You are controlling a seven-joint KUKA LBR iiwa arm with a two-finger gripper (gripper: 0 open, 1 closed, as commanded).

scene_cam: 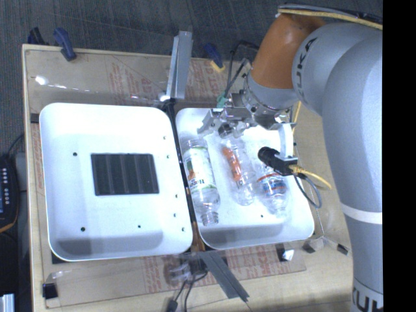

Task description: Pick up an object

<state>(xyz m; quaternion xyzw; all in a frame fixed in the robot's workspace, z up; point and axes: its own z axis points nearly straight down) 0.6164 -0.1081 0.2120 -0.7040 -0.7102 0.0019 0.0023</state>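
Observation:
Three clear plastic bottles lie in the right bin (pixel 214 239). One with a green and white label (pixel 199 181) lies along the bin's left side. A bottle with an orange label (pixel 236 169) lies in the middle. A third with a blue and red label (pixel 275 188) lies at the right. My gripper (pixel 224 123) hangs over the bin's far end, just above the top of the orange-label bottle. Nothing shows between its fingers.
The left bin (pixel 58 174) holds a dark ribbed rectangle (pixel 125 173) on its floor. A metal divider post (pixel 179 67) stands between the bins at the back. Cables (pixel 305 174) hang from the wrist over the right bin's right side. Blue clamps sit on the bench's far edge.

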